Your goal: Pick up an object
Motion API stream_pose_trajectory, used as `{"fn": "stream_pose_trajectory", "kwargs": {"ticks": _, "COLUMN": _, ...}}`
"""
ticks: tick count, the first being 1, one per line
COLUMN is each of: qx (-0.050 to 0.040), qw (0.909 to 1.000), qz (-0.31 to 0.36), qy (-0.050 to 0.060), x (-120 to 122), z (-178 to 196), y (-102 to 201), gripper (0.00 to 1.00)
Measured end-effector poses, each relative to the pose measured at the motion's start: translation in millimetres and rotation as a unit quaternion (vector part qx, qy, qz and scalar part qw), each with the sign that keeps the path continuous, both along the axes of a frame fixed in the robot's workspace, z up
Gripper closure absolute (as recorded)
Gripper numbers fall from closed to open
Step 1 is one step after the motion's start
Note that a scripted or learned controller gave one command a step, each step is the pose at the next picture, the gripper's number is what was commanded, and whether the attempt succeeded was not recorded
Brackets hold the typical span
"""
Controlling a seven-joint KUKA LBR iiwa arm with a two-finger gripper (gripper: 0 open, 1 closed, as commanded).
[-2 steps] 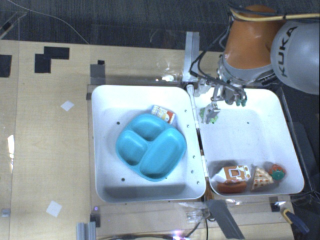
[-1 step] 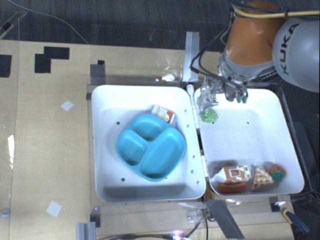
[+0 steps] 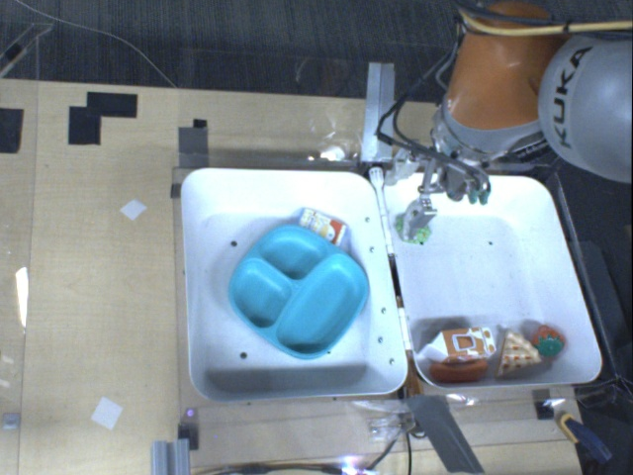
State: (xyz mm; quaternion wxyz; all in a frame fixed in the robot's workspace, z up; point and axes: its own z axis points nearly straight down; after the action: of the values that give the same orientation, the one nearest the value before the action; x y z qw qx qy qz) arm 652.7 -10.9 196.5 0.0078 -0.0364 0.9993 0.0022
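My gripper [image 3: 442, 191] hangs under the orange-banded wrist over the far left corner of the right bin [image 3: 514, 265]. A small green object [image 3: 415, 227] sits just below and left of it, close to the bin's left wall. Whether it is touching the gripper or resting on the bin floor I cannot tell. In the left bin [image 3: 213, 354] a blue divided plate [image 3: 300, 290] lies in the middle, with a small orange and white packet [image 3: 324, 226] at its far edge.
Along the right bin's near wall lie a brown and orange toy [image 3: 461, 354], a wedge-shaped slice [image 3: 516, 354] and a small red and green piece [image 3: 549, 342]. A metal post [image 3: 377, 107] stands behind the divider between the bins.
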Motion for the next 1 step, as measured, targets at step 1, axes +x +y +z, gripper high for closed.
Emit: {"fn": "stream_pose_trajectory", "kwargs": {"ticks": 1, "qx": 0.0015, "qw": 1.0, "qz": -0.001, "qy": -0.004, "x": 2.7, "z": 11.0, "y": 1.3, "gripper": 1.0}}
